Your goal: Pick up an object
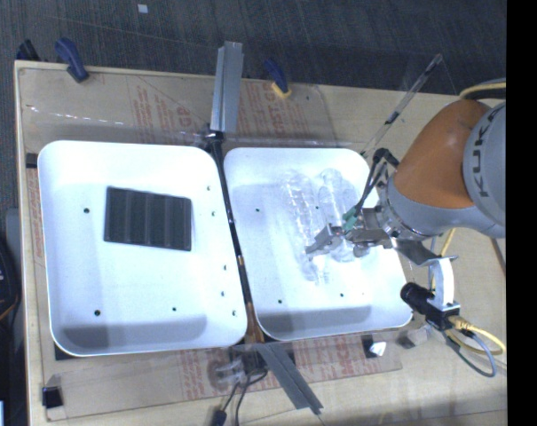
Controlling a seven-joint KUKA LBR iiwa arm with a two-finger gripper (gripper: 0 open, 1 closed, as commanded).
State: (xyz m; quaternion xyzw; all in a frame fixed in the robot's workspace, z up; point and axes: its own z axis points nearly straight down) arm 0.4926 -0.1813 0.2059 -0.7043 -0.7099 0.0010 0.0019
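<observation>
Two white bins (64,162) on bench, claw (332,238) low over clear plastic object (312,198), grip indiscernible

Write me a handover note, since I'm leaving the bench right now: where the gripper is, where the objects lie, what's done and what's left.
Gripper: low over the middle of the right bin, right at the clear plastic object. Whether its fingers are open or shut can't be made out.
Objects: the clear plastic object lies in the right bin, hard to make out against the white floor. A dark ribbed rectangular block lies flat in the left bin, untouched.
Done: the arm has reached the clear object.
Left: nothing is visibly lifted; confirm a grasp and raise it.
</observation>
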